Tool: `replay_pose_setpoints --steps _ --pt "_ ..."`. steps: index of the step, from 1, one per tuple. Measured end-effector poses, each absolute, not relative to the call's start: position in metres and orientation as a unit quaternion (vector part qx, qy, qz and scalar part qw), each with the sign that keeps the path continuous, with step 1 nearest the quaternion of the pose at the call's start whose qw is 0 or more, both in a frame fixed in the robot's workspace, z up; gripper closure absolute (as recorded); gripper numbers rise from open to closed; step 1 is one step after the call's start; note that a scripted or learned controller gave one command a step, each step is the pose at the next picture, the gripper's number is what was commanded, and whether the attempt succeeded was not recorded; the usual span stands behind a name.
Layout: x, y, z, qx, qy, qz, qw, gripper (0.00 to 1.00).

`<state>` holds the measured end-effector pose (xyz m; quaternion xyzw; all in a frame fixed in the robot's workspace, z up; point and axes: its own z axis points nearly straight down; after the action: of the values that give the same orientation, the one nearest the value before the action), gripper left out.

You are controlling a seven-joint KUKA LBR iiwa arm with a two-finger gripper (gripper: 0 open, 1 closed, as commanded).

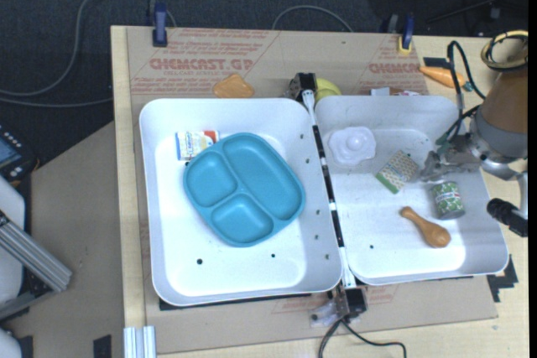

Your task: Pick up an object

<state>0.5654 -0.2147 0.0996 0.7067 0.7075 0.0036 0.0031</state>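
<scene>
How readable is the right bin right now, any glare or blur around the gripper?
Camera view: even lighting, soft shadows; the right bin looks bright white, so the clear cup barely stands out; the gripper is dark and slightly soft; the blue tray is sharp.

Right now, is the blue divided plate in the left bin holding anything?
Empty. The blue divided plate lies flat in the left bin, and all three compartments show bare blue. The small carton sits beside its upper-left rim.
</scene>
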Motion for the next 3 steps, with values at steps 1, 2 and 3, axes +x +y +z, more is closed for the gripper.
replay_pose_setpoints --steps 1,2,3 --pt "0.566 -0.215 0.109 0.707 0.707 0.0039 0.004 1.00" --pt "0.612 -0.142 0.093 0.705 0.709 0.0031 0.010 1.00" --pt "0.612 -0.144 0.105 0.707 0.707 0.0058 0.012 1.00"
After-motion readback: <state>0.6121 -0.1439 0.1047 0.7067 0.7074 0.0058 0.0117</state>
